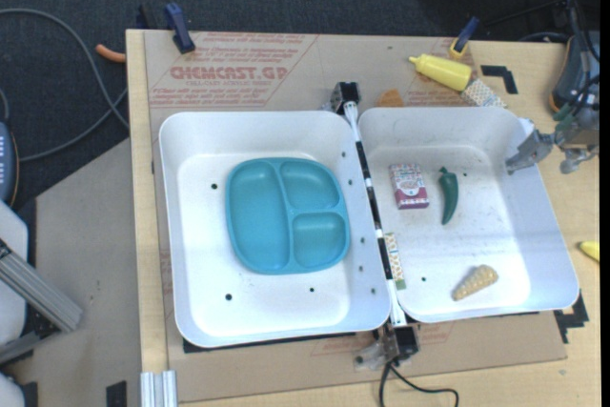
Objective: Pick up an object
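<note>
The bench [238,71] is a wide board with red printed lettering, held down by blue clamps [178,26] at its far edge, presumably so that it stays put under the arm's reach. On it sit two shallow white bins, touching along their inner rims, which gives one side to pick from and one to drop into. The left bin [191,234] carries a teal divided plate [286,214] lying flat near its middle, its three compartments bare. The right bin [534,234] holds the candidates for the task, all well apart, so each can be approached without crowding: a small pink and white box [409,186] lying flat near the inner rim, a dark green pepper [448,194] just beside it, and a tan cone-shaped piece [475,281] near the front wall. A yellow bottle-like toy [441,70] lies outside the bins on the board, likely out of play. The gripper [530,151] sits at the right bin's far right corner, above the rim and away from every object; whether it is apart or together I cannot tell at this size, and nothing is seen in it.
</note>
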